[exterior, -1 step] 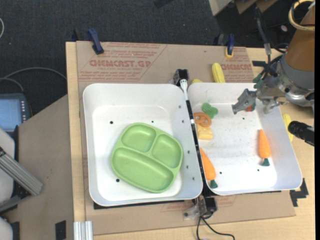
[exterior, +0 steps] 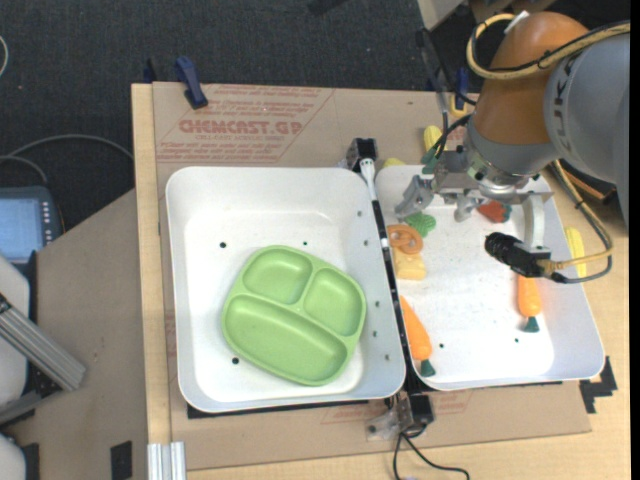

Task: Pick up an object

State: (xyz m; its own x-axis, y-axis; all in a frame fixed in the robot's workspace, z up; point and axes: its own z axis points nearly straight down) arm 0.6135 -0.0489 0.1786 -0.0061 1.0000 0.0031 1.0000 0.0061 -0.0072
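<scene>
A red-lettered cardboard sheet lies under two white bins, left and right; a blue clamp sits at its far corner, dark carpet beyond.

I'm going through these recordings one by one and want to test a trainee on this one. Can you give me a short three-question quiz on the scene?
1. True or false: the green plate lies in the right bin.
2. Which does the gripper hang over? A: the left bin. B: the right bin. C: neither bin.
3. How many compartments does the green plate have?

Key:
1. False. It lies in the left bin.
2. B.
3. Three: two smaller ones and one long one.
</scene>
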